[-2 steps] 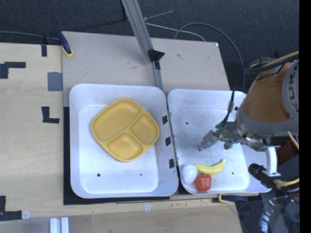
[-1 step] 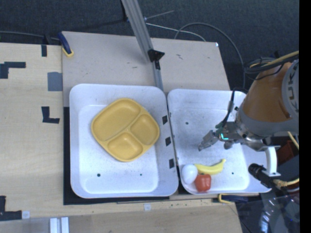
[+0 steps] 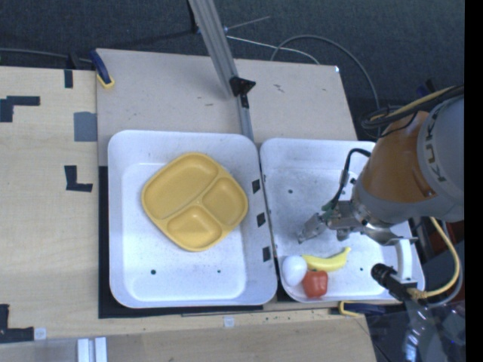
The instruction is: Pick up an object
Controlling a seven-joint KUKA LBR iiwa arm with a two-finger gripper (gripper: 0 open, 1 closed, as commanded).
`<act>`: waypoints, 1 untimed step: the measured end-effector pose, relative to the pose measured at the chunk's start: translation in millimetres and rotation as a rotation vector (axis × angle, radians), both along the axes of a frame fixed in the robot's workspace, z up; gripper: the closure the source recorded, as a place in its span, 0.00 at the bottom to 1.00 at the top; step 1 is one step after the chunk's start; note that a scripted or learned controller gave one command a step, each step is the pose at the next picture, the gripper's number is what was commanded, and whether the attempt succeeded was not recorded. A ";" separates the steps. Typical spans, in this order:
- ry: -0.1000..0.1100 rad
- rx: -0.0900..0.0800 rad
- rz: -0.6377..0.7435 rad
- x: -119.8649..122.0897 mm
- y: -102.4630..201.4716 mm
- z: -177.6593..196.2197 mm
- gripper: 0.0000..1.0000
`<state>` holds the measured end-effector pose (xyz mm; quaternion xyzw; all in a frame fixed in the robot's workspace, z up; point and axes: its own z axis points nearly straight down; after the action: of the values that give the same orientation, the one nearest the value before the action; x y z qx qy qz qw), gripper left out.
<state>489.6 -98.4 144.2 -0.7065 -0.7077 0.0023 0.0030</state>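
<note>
Three small things lie bunched at the near edge of the right bin [image 3: 302, 164]: a white egg [image 3: 293, 268], a red tomato-like fruit [image 3: 316, 283] and a yellow banana [image 3: 329, 260]. The egg and the red fruit touch; the banana lies just above them, curving along the bin floor. We see the yellow divided plate [image 3: 195, 200] alone in the left bin [image 3: 124, 225], well apart from any of this.

Our arm [image 3: 404, 172] reaches in from the right and holds the gripper [image 3: 317, 226] low over the right bin, just above and slightly left of the banana. The gripper's metal tips point toward the bin's middle; we cannot tell from this slanted view whether they are spread or closed, and nothing shows between them.

We judge the task to be at the approach step: no object is lifted, and all three things rest on the bin floor. The next move, as we read it, calls for shifting toward the near edge and descending onto one object. The cluster is tight, so a grasp on the banana risks nudging the egg, which would roll easily.
</note>
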 end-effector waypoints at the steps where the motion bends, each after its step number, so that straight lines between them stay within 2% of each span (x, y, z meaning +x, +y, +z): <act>1: -0.001 -0.001 0.000 -1.6 0.6 -53.7 0.00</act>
<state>488.1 -97.8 90.4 -0.7067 -0.7075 0.0021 0.0024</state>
